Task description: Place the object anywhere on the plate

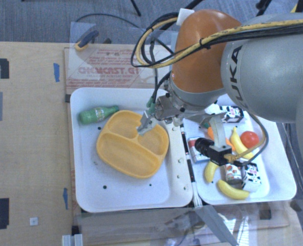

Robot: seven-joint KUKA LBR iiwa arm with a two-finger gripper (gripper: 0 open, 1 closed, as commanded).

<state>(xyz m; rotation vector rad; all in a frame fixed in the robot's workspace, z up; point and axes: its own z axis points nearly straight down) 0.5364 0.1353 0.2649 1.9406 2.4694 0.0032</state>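
The grey arm (274, 70) comes in from the right and fills the far right of the scene, its orange band (202, 50) bulging above the wrist. The wrist bends down and to the left across the seam between the two bins. The left bin (84, 188) holds a yellow divided plate (130, 158), set at a slant near its middle. The right bin (282, 183) holds a scatter of small toys.

A green bottle (97, 114) lies on its side in the left bin, just beside the plate's far left rim. Which item is to be placed cannot be told. In the right bin lie three bananas (232, 189), a red ball (249, 138) and a can (233, 173).

The gripper (145, 124) hangs over the plate's far right part. Whether it is open or closed cannot be told.
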